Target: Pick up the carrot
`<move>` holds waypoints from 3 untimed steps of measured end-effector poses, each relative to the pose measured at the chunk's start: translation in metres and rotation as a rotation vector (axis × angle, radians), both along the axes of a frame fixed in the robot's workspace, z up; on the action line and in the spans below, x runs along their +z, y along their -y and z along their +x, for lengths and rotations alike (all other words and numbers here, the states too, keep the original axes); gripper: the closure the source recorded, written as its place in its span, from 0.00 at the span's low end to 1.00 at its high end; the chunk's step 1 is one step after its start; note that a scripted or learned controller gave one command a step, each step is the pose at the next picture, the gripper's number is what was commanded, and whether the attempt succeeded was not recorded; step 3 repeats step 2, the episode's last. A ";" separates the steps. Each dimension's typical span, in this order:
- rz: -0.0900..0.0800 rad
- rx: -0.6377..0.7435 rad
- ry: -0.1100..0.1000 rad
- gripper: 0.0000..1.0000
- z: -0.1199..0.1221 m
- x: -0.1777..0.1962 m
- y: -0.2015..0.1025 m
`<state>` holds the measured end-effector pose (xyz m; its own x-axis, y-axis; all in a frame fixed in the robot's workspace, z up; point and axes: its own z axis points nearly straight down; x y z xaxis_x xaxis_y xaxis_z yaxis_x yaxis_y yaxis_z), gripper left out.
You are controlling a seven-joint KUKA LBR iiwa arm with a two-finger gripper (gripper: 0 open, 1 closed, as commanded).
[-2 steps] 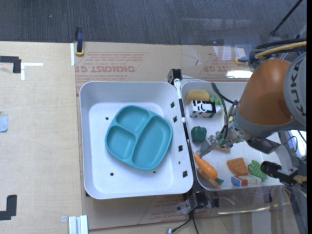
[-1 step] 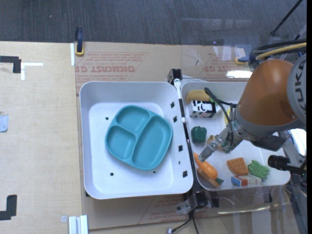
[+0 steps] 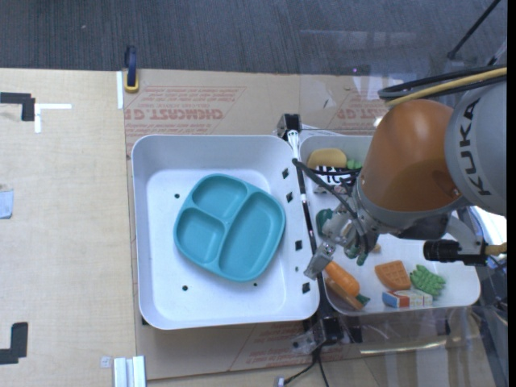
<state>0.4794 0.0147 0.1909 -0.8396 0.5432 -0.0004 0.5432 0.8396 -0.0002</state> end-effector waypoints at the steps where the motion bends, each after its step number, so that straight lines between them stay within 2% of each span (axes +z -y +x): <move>1: 0.000 0.000 0.000 0.00 0.000 0.000 0.000; 3: 0.000 0.000 0.000 0.00 0.000 0.000 0.000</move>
